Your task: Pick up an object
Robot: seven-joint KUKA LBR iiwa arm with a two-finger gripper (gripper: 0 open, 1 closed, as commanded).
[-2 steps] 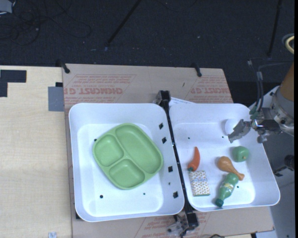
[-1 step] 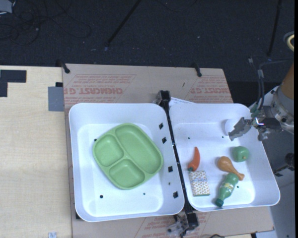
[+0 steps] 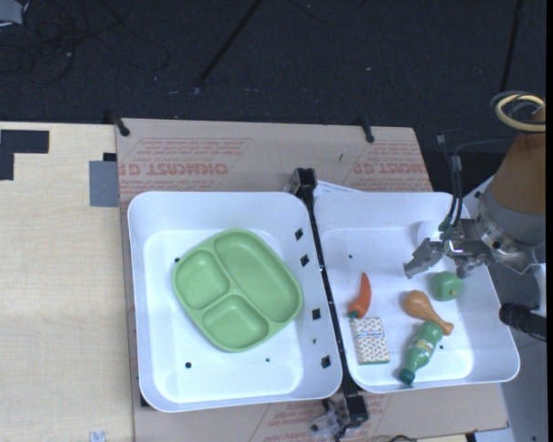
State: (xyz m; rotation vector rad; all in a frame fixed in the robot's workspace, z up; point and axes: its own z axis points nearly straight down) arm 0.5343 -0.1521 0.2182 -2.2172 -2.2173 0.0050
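Your gripper [image 3: 440, 256] is hovering at the right bin's [image 3: 387, 219] far right edge, jaws spread wide, holding nothing. A green ball [image 3: 447, 286] is lying just beside them.

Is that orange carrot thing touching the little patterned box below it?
Touching, it seems: in the camera view the carrot's lower tip meets the top edge of the patterned box, with no white bin floor between them.
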